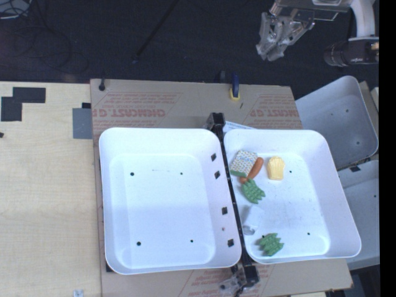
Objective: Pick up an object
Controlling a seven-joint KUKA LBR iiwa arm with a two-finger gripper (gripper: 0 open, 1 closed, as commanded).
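Far left: bare pale counter with a few dark patches, open and flat. Next, a brown cardboard sheet under both bins, its printed edge showing past their far rims.

On that sheet, the left bin, shallow and white, its floor bare apart from four small dark dots. Rim to rim against the right bin, with a black strip of clips along the shared edge.

Crowded into the right bin's far left corner, close by that shared edge: a tan waffle-like block, an orange carrot leaning against it, a leafy green piece just below them. Just beside the carrot, slightly apart, a yellow piece. Near the front rim, well apart from the cluster, a second green piece. Open white floor across the bin's right half.

High at the upper right, well clear of both bins and beyond their far rims: the tool, hanging down and tilted toward the left, over the dark background. Wide or narrow: cannot tell. Nothing seen held in it. Behind it, the arm reaching in from the right.
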